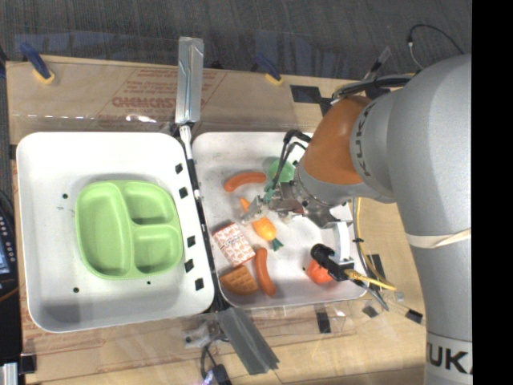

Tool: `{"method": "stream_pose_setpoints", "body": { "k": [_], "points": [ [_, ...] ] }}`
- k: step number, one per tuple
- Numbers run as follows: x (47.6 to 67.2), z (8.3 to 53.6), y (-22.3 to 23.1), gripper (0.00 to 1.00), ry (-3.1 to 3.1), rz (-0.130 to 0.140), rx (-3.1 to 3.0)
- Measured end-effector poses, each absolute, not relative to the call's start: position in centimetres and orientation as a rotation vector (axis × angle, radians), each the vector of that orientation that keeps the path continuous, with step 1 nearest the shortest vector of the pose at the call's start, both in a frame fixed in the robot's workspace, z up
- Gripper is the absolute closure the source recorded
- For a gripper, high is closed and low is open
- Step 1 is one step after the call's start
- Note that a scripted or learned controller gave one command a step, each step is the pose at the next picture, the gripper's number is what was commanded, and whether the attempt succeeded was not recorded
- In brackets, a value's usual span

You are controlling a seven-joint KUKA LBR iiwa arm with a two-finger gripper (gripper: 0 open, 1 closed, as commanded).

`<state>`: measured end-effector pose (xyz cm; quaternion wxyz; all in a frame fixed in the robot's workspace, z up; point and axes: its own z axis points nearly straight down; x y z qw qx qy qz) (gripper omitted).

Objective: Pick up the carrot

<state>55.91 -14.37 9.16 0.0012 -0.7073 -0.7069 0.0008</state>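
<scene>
Gripper lowered over the carrot in the right bin for a pickup, grip impossible to tell.

Orange carrot, right bin's middle

You see two white bins. One green divided tray sits at nine o'clock. At three o'clock: two sausages, one small carton, one carrot.
</scene>
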Motion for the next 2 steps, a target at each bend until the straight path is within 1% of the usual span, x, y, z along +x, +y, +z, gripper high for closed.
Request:
{"method": "stream_pose_setpoints", "body": {
  "k": [1, 2],
  "points": [
    [55.9, 10.1, -14.4, 1.00, -2.222, 0.005, -2.215],
    [58.0, 24.8, -10.5, 1.00, -1.989, 0.000, -2.431]
  ]
}}
